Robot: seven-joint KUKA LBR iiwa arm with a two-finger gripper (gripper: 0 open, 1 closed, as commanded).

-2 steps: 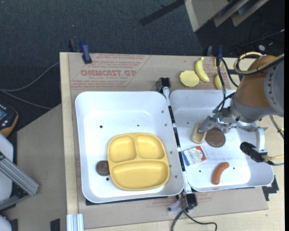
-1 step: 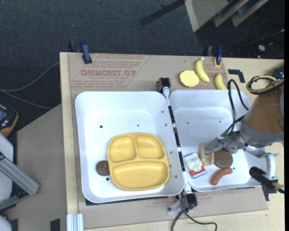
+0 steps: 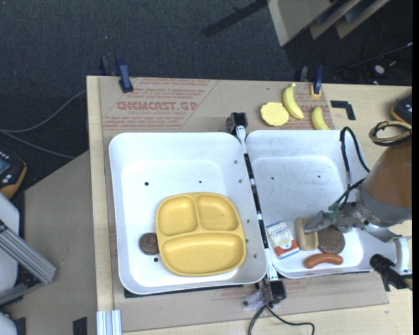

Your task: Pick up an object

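Gripper (image 3: pixel 321 222) state unclear, over tan bread slice (image 3: pixel 305 234). Red-brown sausage (image 3: pixel 323 260) lies left-right. Bench cardboard (image 3: pixel 157 105) reads "CHEMCAST".

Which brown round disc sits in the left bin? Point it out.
The brown disc at the yellow tray's left edge. The other brown disc lies in the right bin, above the sausage.

Dark blue-grey carpet (image 3: pixel 59 46) surrounded a brown board-topped bench (image 3: pixel 163 105), black cable (image 3: pixel 33 127) trailed across floor, pale furniture (image 3: pixel 327 19) stood at top right
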